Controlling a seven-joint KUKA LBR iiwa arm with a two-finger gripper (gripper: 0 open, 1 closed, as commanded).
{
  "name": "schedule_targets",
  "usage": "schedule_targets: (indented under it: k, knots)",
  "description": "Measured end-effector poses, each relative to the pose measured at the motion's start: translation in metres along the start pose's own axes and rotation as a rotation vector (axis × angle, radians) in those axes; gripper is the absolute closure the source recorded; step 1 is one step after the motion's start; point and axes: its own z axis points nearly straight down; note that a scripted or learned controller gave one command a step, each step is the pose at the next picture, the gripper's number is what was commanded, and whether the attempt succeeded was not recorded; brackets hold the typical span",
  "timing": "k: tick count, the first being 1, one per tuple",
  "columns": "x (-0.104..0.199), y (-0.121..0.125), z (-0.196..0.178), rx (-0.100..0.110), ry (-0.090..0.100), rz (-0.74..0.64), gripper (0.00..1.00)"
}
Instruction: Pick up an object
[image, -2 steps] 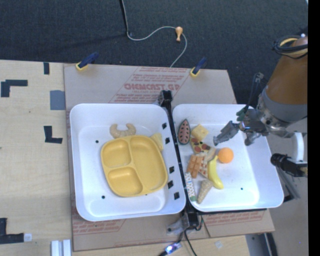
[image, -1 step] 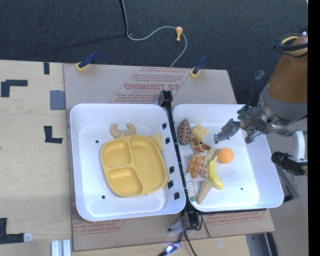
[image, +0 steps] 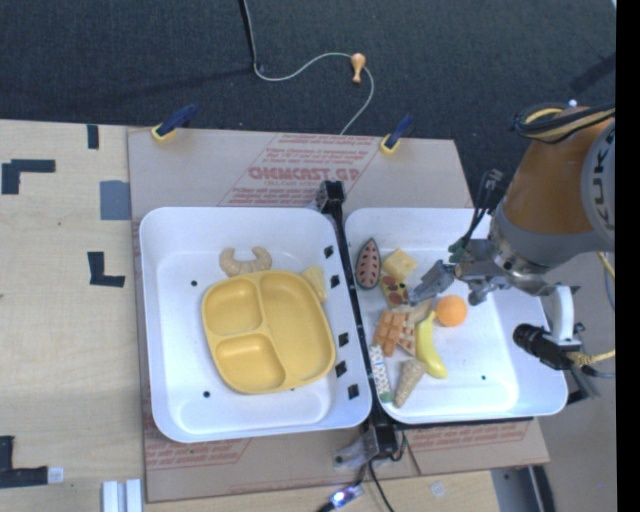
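My right bin (image: 500, 395) is crowded along its left wall: banana (image: 431, 349), waffle (image: 396, 330), cone (image: 409, 380) and orange ball (image: 452, 311) packed close. Its right floor lies bare. The yellow tray (image: 266, 331) blocks most of the left bin (image: 165, 300).

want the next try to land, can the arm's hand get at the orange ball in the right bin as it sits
Probably yes. The hand hangs just above the orange ball in the right bin, with nothing lying over the ball. The banana sits close on its left and might get nudged.

Tray (image: 268, 331) in left bin (image: 165, 300); banana (image: 430, 350) in right bin (image: 500, 390)
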Motion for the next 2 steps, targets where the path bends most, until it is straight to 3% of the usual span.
schedule_targets:
  k: [2]
  knots:
    - [-0.009,-0.016,0.101,0.001,0.001,0.001,0.00]
